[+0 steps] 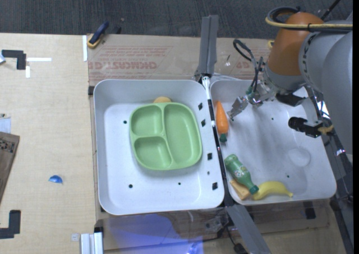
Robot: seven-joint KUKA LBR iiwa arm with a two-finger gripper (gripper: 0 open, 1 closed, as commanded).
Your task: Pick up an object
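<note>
My gripper (pixel 239 107) hangs low over the back left part of the right bin (pixel 291 152), nothing visibly in it. Just to its left, an orange carrot (pixel 222 117) lies along the bin's left wall, a small gap from the gripper tip. Further toward the front, a green bottle (pixel 240 170) lies on its side. A yellow banana (pixel 274 190) rests at the front wall, with a tan wedge (pixel 239 190) beside it, under the bottle's end. The grey arm with its orange band (pixel 291 45) comes in from the upper right.
The left bin (pixel 112 180) holds a green divided plate (pixel 166 135) with a small yellowish object (pixel 162 100) peeking out behind it. A grey divider post (pixel 208 45) stands between the bins at the back. Black cables (pixel 305 125) hang over the right bin's right side.
</note>
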